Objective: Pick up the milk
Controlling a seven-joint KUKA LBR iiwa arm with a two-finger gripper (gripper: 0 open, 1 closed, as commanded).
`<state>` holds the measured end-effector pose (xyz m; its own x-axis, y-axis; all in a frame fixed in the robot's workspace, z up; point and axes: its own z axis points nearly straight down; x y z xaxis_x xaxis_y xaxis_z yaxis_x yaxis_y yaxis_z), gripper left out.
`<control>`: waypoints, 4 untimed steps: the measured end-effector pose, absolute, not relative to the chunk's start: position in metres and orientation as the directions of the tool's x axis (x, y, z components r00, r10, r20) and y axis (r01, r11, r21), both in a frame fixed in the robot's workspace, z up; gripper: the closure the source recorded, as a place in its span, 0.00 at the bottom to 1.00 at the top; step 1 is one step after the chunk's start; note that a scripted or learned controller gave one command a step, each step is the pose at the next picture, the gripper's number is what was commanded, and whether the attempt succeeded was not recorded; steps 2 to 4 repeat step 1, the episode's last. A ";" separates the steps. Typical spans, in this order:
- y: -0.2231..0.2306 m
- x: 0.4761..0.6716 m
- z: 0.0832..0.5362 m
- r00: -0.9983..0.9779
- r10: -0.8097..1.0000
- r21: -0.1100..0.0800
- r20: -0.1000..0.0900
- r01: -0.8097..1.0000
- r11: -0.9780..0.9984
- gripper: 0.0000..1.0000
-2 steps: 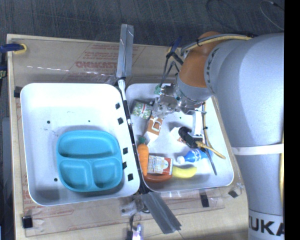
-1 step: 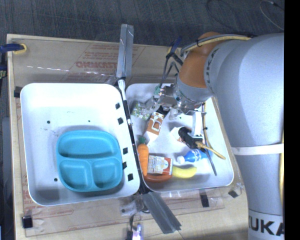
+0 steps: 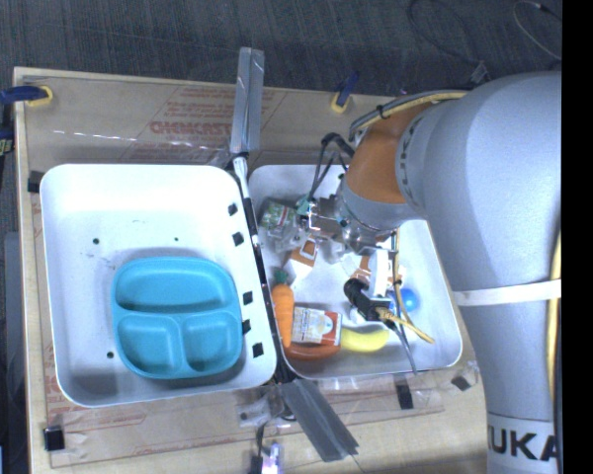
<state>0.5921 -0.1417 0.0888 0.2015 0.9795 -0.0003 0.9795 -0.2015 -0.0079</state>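
Bench bearing two white bins; left bin holding blue divided tray. Carrot and banana flanking milk carton in right bin, blue ball sitting nearby. Arm showing "KUKA". Carton lying on side by front wall, apart from gripper hanging over bin's back half; whether gripper is closed or apart, cannot tell.

Your one camera: high above the table, at a slant down onto both white bins, fairly close.
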 end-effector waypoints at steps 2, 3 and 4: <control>-0.142 0.592 0.096 0.199 0.980 -0.013 0.000 0.980 -0.199 1.00; -0.142 0.592 0.096 0.199 0.980 -0.013 0.000 0.980 -0.199 1.00; -0.142 0.592 0.096 0.199 0.980 -0.013 0.000 0.980 -0.199 1.00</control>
